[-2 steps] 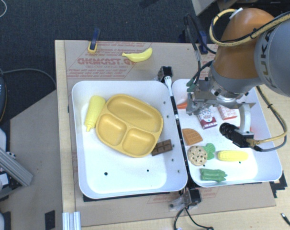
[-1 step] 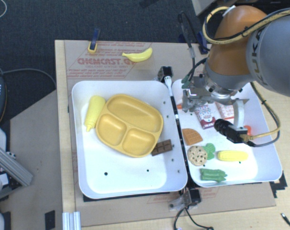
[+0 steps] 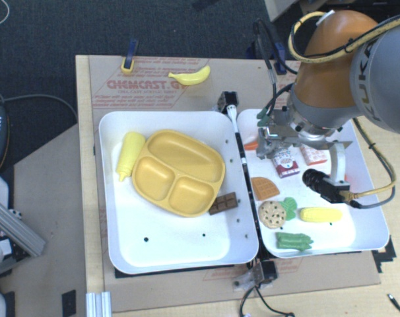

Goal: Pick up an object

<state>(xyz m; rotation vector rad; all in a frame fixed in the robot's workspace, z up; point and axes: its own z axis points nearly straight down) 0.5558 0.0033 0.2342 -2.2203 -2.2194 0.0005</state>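
My gripper (image 3: 275, 145) hangs over the far left part of the right bin (image 3: 375, 226), under the grey and orange wrist. Just below it lies a red and white packet (image 3: 288, 166), and a second packet (image 3: 313, 155) lies to its right. An orange piece (image 3: 251, 145) peeks out at the gripper's left. Nearer the front of this bin are a brown wedge (image 3: 265, 188), a chocolate-chip cookie (image 3: 272, 213), a small green piece (image 3: 290, 207), a yellow corn cob (image 3: 321, 214) and a green vegetable (image 3: 294, 241). I see nothing held.
The left bin (image 3: 180, 249) holds a yellow divided plate (image 3: 179, 172), a yellow bottle (image 3: 129, 154) and a chocolate bar (image 3: 223, 203) against the plate's edge. A banana (image 3: 191, 76) and a blue clamp (image 3: 129, 57) lie on the cardboard behind the bins. A black cable fitting (image 3: 325, 187) hangs over the right bin.
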